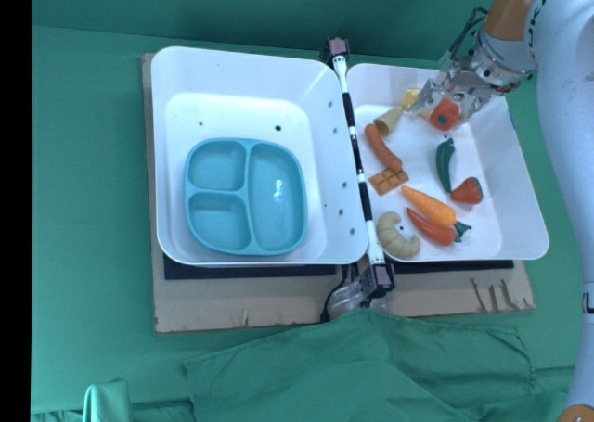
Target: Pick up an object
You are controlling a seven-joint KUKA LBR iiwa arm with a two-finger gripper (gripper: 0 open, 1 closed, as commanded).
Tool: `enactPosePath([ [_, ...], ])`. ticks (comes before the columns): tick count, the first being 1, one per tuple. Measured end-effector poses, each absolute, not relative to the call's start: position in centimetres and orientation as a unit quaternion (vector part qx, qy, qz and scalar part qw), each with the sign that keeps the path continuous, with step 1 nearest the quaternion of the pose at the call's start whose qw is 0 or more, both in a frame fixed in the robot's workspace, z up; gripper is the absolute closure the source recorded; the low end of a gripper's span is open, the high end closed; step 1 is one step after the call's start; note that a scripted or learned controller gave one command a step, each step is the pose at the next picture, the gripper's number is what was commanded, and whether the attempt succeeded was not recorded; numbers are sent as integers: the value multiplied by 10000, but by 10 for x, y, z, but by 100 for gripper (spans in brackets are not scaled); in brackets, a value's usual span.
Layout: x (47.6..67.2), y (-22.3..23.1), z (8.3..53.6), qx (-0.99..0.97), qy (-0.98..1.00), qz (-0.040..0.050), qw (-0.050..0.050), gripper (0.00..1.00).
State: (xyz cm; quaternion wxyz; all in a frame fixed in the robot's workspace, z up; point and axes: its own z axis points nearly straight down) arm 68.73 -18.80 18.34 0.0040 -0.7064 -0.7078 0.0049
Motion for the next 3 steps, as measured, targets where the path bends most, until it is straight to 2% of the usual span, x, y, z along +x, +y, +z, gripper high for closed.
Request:
enactPosePath([
  [1, 696, -189, 183, -7062, -7078, 110, 127, 0],
  [2, 667, -184, 184, -7090, -7052, -15, -50, 0],
  [3, 665, -187, 184, -7081, -7061, -25, -53, 0],
])
